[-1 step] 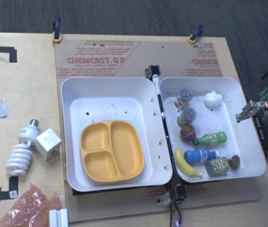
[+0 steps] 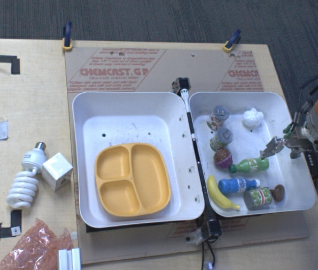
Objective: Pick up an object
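The right bin point(image 2: 294, 198) holds several small items: a white crumpled lump point(image 2: 253, 117), two small jars point(image 2: 219, 116) point(image 2: 224, 135), a purple and red ball point(image 2: 222, 159), a green bottle point(image 2: 250, 165), a blue bottle point(image 2: 237, 185), a banana point(image 2: 219, 194), a green can point(image 2: 259, 196) and a brown piece point(image 2: 278, 192). My gripper point(image 2: 280, 139) hangs over that bin's right side, just right of the green bottle's cap. It is open, with nothing between its fingers.
In the left bin point(image 2: 86, 128) lies a yellow divided plate point(image 2: 132, 179). Off the bins, on the bench at the left, lie a spiral light bulb point(image 2: 25, 179), a white cube point(image 2: 57, 170) and a red mesh bag point(image 2: 35, 246).
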`<move>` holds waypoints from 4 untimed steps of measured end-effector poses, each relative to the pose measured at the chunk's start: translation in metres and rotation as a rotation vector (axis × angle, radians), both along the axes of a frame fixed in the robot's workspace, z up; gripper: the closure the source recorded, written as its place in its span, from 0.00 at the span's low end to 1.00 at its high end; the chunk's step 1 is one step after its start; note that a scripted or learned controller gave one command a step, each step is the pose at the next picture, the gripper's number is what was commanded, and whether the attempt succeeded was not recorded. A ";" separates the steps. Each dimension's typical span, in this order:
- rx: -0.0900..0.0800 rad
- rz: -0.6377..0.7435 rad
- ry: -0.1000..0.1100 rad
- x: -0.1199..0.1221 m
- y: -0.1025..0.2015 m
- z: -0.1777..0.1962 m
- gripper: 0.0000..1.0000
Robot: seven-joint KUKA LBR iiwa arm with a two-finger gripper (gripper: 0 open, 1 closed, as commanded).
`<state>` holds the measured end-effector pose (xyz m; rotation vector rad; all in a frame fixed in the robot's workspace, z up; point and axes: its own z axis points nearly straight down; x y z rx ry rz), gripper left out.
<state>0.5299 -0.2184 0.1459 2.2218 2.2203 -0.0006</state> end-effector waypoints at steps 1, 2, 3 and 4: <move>-0.005 0.000 -0.015 -0.002 0.021 -0.039 0.00; -0.007 -0.001 -0.024 0.001 0.021 -0.026 1.00; -0.005 0.000 -0.019 0.000 0.021 -0.028 0.00; 0.001 0.000 0.000 -0.052 0.077 -0.054 0.00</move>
